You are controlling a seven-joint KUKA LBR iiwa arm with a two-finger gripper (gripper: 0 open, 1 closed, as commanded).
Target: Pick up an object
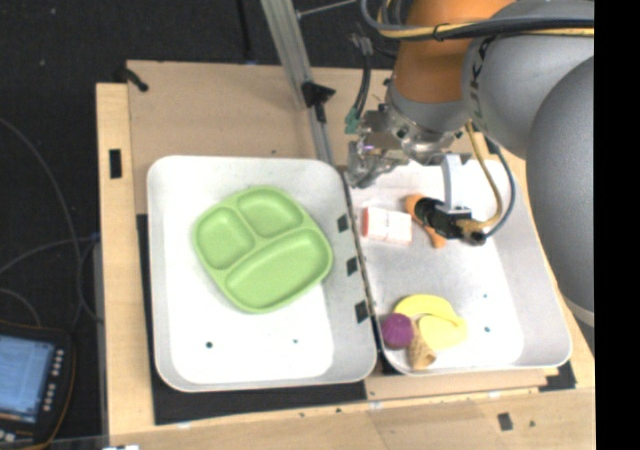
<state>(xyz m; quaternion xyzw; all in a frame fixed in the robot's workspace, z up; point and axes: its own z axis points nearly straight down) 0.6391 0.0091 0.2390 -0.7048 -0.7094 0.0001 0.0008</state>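
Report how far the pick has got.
Done: nothing lifted; the white box, orange piece, yellow piece and purple ball lie in the right bin, the green plate in the left bin. In hand: the gripper hangs over the right bin's far-left corner. Left: grasp and lift one.

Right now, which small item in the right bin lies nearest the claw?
The white box with a red edge, just beside the claw; the purple ball lies far off.

My grey arm (560,88) reaches in from the right, orange band (450,3) uppermost at the far side, wrist turned downward, my gripper (362,166) hanging low toward the middle.
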